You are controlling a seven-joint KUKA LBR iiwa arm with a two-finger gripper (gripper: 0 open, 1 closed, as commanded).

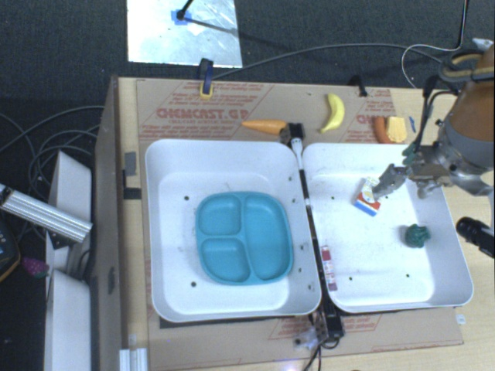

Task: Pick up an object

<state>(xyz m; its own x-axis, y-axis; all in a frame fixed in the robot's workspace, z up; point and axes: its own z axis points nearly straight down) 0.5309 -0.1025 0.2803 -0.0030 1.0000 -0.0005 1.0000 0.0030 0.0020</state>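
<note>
- Hovering: gripper over the right bin, just beside the carton (finger spread: cannot tell).
- Risk: an off-centre descent could tip or shove the carton; green lump lies apart.

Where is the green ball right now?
The green ball lies in the right bin, near its right wall, below the hand and right of the small carton.

arm cut off at right edge, small carton label unreadable
</note>
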